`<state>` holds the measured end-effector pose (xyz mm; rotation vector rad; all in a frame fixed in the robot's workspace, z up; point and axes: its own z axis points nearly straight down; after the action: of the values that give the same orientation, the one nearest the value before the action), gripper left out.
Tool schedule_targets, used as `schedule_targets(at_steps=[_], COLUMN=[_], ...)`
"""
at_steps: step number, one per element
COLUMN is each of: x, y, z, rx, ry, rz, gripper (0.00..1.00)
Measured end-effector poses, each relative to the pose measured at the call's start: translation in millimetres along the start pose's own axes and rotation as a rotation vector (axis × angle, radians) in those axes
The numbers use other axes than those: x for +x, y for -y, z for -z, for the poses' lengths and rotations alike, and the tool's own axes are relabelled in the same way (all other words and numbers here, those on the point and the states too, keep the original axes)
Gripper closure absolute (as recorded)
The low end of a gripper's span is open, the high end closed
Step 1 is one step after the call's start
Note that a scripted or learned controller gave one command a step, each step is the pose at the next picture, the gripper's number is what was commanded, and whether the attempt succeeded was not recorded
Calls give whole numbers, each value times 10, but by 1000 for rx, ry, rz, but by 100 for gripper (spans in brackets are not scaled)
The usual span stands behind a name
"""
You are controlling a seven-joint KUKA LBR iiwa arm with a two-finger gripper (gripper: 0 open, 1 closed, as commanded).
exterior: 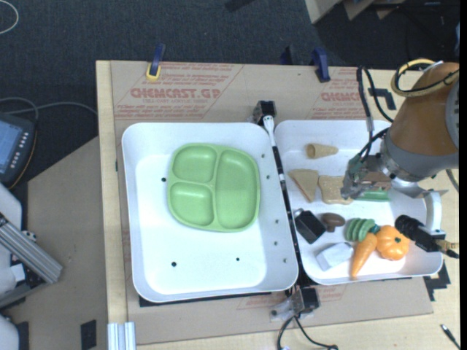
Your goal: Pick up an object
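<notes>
Camera view: we see the table (109, 195) bearing two white bins, the left bin (146, 217) holding a green divided plate (215, 187) and the right bin (306, 133) holding assorted toy foods. The jaws (355, 184) sit low in the right bin above a tan slice (332, 188), beside a tan wedge (304, 183); we cannot tell whether they are released or clenched. Nearer the bin's front we note a carrot (363, 254), an orange fruit (392, 243), a green ridged piece (359, 229) and, perhaps, a black block (310, 225).
</notes>
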<state>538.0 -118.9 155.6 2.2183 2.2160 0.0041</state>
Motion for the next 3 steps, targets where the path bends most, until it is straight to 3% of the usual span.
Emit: schedule_targets(at_steps=[1,2,3], x=[-40,-40,239], y=[-102,-110,-586], z=[591,700,801], rx=[-3,2,0], ry=[0,-1,-1], rz=[2,2,6], gripper=[100,100,100])
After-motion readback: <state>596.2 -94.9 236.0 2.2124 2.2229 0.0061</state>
